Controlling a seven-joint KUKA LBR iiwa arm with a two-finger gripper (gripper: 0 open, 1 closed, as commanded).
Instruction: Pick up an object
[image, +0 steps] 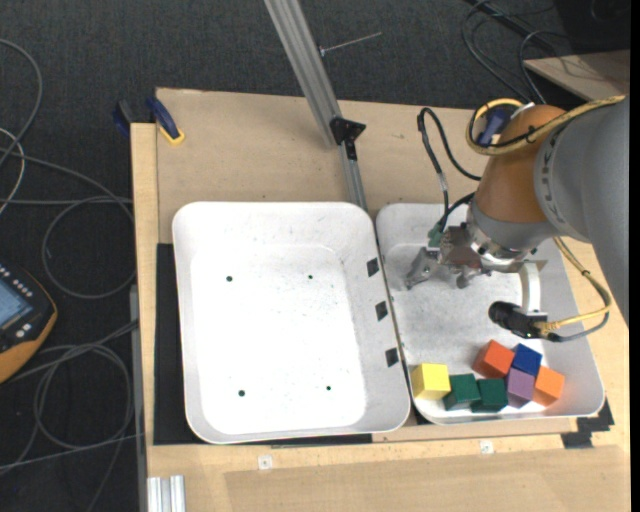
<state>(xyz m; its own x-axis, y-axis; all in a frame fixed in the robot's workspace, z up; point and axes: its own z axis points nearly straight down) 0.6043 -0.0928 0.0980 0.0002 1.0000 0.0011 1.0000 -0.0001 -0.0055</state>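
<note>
Camera view, oblique from above: two white bins side by side on the desk (250, 130); left bin (200, 240) at frame centre-left, right bin (440, 330) at centre-right. Candidate objects are small coloured blocks clustered along the right bin's lower edge, lower right of frame: yellow block (432, 379) at the cluster's left end, a little apart; two green blocks (476, 393) touching each other; red-orange block (494, 358), blue block (526, 356), purple block (521, 383) and orange block (549, 383) packed together at the right. Judgement: these look like light, rigid cubes with flat faces, not fragile; smooth sides might slip under a glancing pinch. Best hold is across two opposite flat faces; the yellow block looks easiest, having free space on its left and upper sides. Arm enters from the right of frame, orange band bent over the right bin's upper part, wrist turned downward. End effector (432, 268) sits above the bin's upper-left floor, well apart from the blocks, fingers spread and carrying nothing.
</note>
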